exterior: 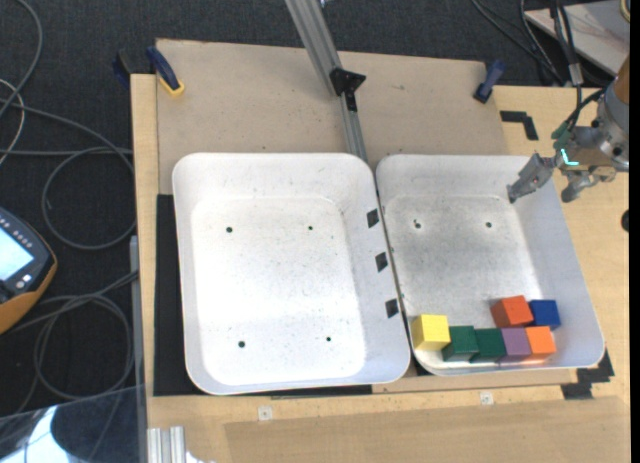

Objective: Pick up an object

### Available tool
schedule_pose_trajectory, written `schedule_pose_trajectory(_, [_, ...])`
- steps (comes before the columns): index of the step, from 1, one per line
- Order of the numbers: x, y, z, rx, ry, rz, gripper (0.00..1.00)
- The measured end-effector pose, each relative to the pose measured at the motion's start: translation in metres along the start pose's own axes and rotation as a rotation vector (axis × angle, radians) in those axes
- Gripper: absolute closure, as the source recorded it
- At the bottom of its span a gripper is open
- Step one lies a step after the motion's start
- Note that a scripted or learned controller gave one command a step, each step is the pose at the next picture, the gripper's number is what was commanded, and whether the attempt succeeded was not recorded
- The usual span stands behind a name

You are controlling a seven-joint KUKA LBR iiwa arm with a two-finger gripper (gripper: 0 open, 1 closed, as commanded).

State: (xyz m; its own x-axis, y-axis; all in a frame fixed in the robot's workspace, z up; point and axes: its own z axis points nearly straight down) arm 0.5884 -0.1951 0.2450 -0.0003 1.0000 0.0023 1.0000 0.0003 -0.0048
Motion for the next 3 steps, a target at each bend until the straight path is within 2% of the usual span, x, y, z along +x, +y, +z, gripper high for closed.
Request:
schedule_pose_trajectory(1, [0.000,0.001,-0.002,-0.004,-0.002,-0.001,0.00])
schedule_pose_trajectory(2, [0.006,0.009,0.052,0.001,0.000,-0.002,0.00])
schedule_pose_trajectory(3, [0.011,0.000,0.111,0.003,0.000,0.000,0.00])
